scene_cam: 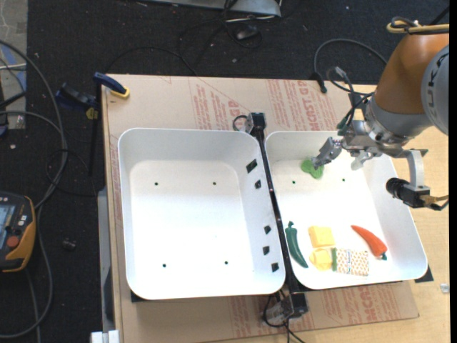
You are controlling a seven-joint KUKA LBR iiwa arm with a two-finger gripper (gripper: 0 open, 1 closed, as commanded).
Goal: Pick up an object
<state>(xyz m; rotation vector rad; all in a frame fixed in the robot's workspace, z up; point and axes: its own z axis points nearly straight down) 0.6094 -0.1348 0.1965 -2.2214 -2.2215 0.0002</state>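
Over the right bin's (400,213) far edge I see my gripper (343,153) — fingers spread apart, one touching a small green object (311,167), nothing clamped. Along the near edge lie a green pepper (295,244), yellow blocks (321,246) and a red pepper (369,240).

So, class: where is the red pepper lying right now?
The red pepper lies in the right white bin, near its front right corner, just right of the yellow block.
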